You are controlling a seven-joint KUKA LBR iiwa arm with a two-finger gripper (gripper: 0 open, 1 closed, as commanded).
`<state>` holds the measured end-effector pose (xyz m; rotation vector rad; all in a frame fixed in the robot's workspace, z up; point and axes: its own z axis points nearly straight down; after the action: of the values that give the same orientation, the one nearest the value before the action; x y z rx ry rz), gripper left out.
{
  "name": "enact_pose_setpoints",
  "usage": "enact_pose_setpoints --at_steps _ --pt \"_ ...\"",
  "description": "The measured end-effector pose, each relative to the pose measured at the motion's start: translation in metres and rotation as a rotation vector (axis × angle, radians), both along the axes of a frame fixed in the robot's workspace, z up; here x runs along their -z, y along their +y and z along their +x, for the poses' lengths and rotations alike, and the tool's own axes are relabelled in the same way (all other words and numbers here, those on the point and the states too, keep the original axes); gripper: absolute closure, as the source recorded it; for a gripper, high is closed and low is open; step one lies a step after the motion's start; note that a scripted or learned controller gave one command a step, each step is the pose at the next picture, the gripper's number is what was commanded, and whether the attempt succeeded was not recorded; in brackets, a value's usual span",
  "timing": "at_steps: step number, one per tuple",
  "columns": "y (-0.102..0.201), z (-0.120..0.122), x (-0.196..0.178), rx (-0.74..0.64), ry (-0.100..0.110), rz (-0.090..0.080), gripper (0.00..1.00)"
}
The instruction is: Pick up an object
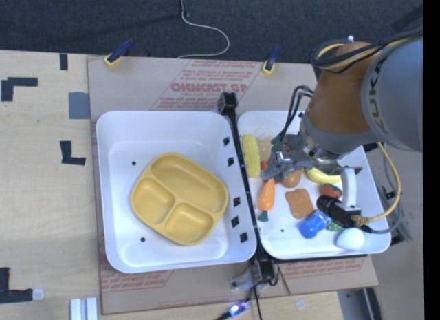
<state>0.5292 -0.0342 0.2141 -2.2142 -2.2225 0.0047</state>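
My gripper (280,167) hangs low over the right bin (302,244), near its left-middle part. Just left of it lies a yellow corn cob (251,155). An orange carrot (267,195) lies just below it, and a small orange-brown piece (293,178) sits right beside the gripper's tip. A tan bread slice (300,203), a blue toy (312,226), a white egg (351,238), a yellow banana (323,174) and a small red piece (331,190) lie further right. The arm hides the bin's upper right part.
The left bin (113,174) holds a yellow compartment plate (179,198). A black divider rail (237,174) runs between the two bins. Blue-and-yellow clamps (118,51) pin the cardboard sheet at the back.
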Motion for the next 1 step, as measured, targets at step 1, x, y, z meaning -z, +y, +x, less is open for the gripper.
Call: enact_pose_setpoints --at_steps 1 --pt "0.0062 -0.0071 -0.0036 0.002 -0.002 0.0 1.0"
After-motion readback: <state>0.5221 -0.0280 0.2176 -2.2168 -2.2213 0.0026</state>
